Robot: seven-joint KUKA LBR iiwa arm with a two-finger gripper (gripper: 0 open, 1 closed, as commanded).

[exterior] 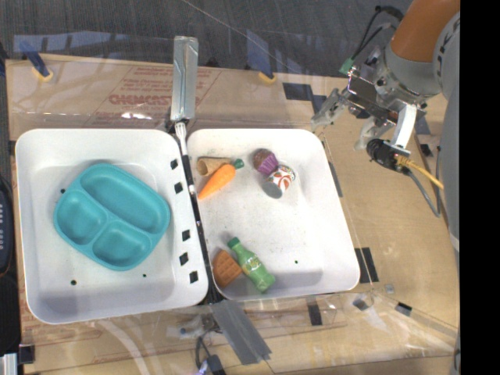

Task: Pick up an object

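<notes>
The right bin holds several small toys. An orange carrot lies by the divider, with a tan cone-shaped piece just behind it. A purple toy and a red-and-white ball sit together near the back. A green bottle and a brown waffle-like piece lie at the front left corner. My gripper hovers above the bin's back right corner, outside its rim, open, with nothing between its fingers.
The left bin holds a teal divided plate. A grey metal bar stands behind the divider between the bins. A black and yellow cable hangs off the wrist over the bench to the right.
</notes>
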